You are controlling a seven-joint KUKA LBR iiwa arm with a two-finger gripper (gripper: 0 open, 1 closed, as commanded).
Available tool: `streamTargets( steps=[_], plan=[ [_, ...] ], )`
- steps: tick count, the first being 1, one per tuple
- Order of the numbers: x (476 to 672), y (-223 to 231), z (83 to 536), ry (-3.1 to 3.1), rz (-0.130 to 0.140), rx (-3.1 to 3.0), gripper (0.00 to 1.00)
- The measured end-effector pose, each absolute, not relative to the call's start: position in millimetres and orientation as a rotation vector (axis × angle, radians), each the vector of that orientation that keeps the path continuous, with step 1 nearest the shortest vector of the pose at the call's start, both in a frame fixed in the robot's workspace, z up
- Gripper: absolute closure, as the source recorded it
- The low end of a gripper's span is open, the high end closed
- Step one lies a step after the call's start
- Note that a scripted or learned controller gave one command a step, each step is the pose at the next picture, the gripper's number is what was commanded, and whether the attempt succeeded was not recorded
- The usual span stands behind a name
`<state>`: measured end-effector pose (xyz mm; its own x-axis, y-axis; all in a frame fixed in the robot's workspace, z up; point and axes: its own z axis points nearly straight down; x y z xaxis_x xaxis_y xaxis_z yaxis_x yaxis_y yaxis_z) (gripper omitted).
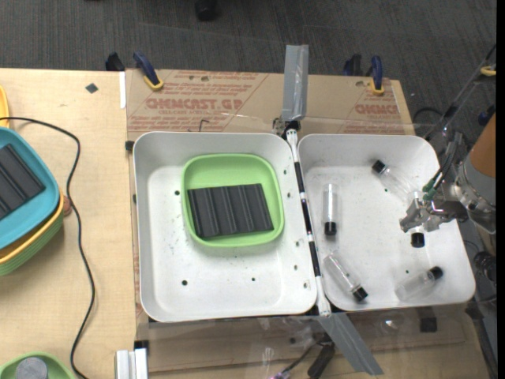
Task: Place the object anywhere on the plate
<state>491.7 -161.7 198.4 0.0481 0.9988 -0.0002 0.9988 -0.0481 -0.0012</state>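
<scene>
Wooden bench [63,306] fills the lower left of the frame, with cardboard under two white bins; dark carpet runs across the top.

Nearest, along the bottom of the right bin [387,294]: one clear vial with a black cap [346,279] lying at a slant at lower left, and another [418,281] at lower right, close to the rim. Further up, a third vial [330,208] lies upright in the frame near the divider, and a fourth [388,175] lies towards the upper right. All rest loose on the bin floor, well apart from each other.

The gripper [417,221] sits at the right side of this bin, low over the floor, with a small black cap-like piece [417,240] just below it. Finger opening: cannot tell at this resolution; nothing visibly held.

Left bin [150,212] holds the green plate [233,170] with a dark ribbed insert [230,211], set upper-centre.

Handling judgement: the vials look light, rigid, smooth and round, so likely to roll or slip; possibly brittle. Grasp across the barrel, mid-length, rather than at the cap.

Clearance: the vial near the lower rim leaves little finger room on that side; the middle ones have open floor around them. Transfer must lift over the raised divider between bins. Plate is wide and shallow, with free floor all round.
</scene>
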Motion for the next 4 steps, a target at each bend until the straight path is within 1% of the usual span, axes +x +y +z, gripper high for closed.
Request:
streamTargets(
  steps=[1,2,3,4],
  plan=[
    [491.7,-161.8,198.4,-2.167,0.002,-2.274,0.0],
    [479.5,-185.9,252.4,-1.864,0.004,-2.53,0.0],
    [477.7,-215.4,282.0,-1.595,0.007,-2.706,0.0],
    [478.1,-202.3,351.9,-1.232,0.008,-2.89,0.0]
  ],
)
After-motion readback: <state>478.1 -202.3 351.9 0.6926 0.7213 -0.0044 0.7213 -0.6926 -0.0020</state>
